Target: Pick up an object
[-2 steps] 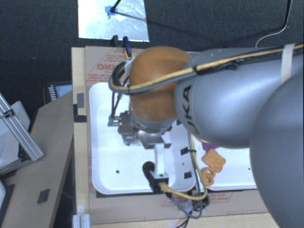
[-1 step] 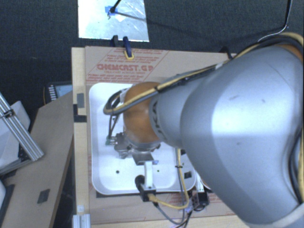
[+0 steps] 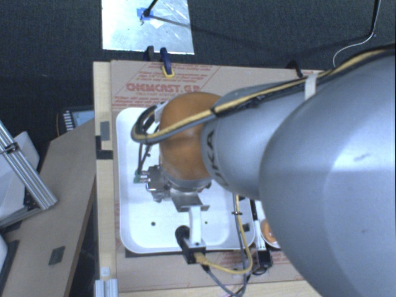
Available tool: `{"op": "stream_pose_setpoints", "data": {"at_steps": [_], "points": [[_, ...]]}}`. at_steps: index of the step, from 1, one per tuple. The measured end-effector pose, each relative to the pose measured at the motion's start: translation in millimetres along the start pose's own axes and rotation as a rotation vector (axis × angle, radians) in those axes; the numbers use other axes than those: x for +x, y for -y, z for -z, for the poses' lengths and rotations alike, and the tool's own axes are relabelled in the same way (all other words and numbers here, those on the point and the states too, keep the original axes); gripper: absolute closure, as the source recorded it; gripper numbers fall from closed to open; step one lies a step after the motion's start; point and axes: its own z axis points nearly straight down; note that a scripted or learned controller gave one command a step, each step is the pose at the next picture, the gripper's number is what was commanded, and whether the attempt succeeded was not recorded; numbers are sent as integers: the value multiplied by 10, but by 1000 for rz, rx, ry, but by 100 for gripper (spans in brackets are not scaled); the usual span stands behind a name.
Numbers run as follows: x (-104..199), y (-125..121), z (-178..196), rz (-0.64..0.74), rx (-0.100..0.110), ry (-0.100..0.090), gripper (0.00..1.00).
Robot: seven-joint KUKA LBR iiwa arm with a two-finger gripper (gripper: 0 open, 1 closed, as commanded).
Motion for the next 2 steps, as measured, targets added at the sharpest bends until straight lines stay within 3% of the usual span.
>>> {"op": "stream_pose_setpoints", "data": {"at_steps": [1,2], "points": [[-14,-14,69,-3,2,1,100],[-287,-1497,817,-9,-18,1,100]]}}
